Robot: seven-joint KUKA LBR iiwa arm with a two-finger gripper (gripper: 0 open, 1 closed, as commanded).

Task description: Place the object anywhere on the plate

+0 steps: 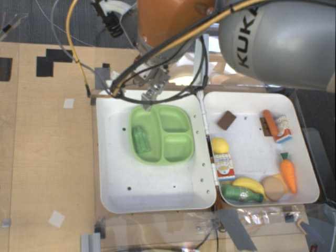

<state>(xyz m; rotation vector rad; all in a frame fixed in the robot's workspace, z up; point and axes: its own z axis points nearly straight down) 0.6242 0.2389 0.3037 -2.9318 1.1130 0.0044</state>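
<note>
Above the far rim of the left bin (113, 193), the pincer (151, 94) hung over the green plate (176, 140); whether it was clenched or released I cannot tell. A green object, perhaps a bottle (140, 139), lay in the plate's long left compartment. Toy food sat in the right bin (247, 140).
</note>
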